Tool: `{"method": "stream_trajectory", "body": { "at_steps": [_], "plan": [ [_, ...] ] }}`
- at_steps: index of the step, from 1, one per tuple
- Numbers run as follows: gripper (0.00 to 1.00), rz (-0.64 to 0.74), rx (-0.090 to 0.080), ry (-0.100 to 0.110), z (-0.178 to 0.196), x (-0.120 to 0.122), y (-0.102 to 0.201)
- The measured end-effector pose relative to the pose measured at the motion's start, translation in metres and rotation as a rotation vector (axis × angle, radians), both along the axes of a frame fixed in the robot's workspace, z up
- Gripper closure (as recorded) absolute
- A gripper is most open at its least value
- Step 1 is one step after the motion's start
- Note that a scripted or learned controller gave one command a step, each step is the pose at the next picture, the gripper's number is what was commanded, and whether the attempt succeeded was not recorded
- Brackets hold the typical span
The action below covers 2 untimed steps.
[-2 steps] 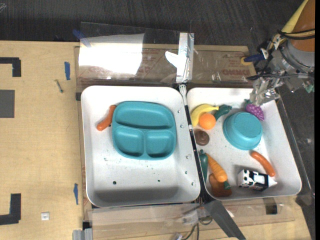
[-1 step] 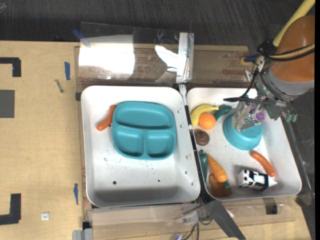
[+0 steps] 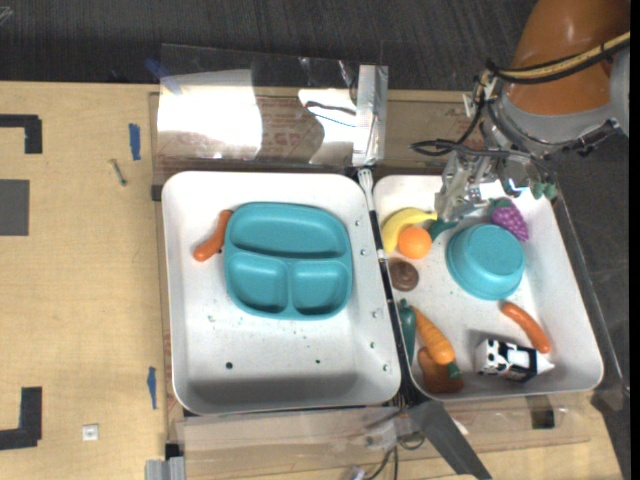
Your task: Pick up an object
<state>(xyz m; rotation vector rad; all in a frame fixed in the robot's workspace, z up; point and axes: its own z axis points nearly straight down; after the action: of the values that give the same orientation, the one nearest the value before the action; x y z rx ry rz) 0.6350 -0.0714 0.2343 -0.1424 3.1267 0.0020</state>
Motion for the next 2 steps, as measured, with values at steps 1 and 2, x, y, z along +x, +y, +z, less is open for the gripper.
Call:
{"method": "stream_trajectory", "body": {
  "at_steps": [1, 2],
  "plan": [
    [1.00, -0.095, 0.006, 0.006, -0.030, 0.032, 0.135],
    [1.00, -0.062, 0.000, -0.006, 0.051, 0.023, 0.101]
  ]
}}
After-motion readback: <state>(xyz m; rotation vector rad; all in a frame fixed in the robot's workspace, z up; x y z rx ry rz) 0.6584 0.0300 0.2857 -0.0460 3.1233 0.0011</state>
